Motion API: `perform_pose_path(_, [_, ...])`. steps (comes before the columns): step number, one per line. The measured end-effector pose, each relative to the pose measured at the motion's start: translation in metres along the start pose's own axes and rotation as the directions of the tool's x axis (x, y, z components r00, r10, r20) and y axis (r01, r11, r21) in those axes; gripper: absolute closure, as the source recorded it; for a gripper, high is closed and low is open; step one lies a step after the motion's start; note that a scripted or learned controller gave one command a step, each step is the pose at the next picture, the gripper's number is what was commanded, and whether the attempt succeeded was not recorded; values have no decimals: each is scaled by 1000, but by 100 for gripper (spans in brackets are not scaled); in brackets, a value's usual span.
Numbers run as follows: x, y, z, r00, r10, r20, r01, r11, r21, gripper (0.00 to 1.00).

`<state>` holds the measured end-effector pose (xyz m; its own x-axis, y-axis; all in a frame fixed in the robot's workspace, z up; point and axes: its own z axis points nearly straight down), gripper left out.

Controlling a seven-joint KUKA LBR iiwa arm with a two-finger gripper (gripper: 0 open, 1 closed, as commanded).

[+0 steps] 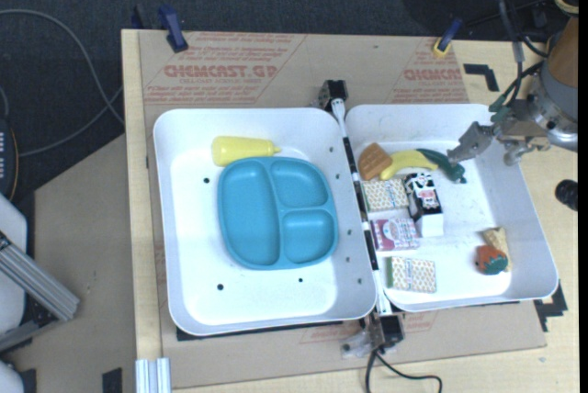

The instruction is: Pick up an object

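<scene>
In the right bin (528, 217) lie a banana (407, 162) with a dark green end (444, 164), a brown bun-like piece (374, 161), a black-and-white carton (424, 196), a dotted box (383, 195), a pink box (395, 232), another dotted box (412, 273) and an orange-and-teal toy (492, 254). My gripper (489, 146) hangs over the bin's upper right part, just right of the banana's green end. Its fingers are spread open with nothing between them.
The left bin (179, 226) holds a blue divided plate (276, 210) and a yellow bottle-like object (243, 148). The bins meet at a dark ridge (354, 189). Blue clamps (172, 28) sit on the cardboard at the back. White floor shows between the toy and the cartons.
</scene>
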<state>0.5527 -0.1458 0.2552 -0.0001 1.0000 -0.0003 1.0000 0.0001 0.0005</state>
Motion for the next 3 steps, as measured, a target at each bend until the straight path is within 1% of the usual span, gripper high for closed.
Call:
perform_pose_path(1, [37, 34, 159, 1000, 1, 1, -1, 1000, -5, 0])
perform_pose_path(2, [36, 34, 149, 1000, 3, 4, -3, 1000, -9, 100])
perform_pose_path(3, [103, 47, 70, 1000, -1, -1, 1, 1000, 0, 100])
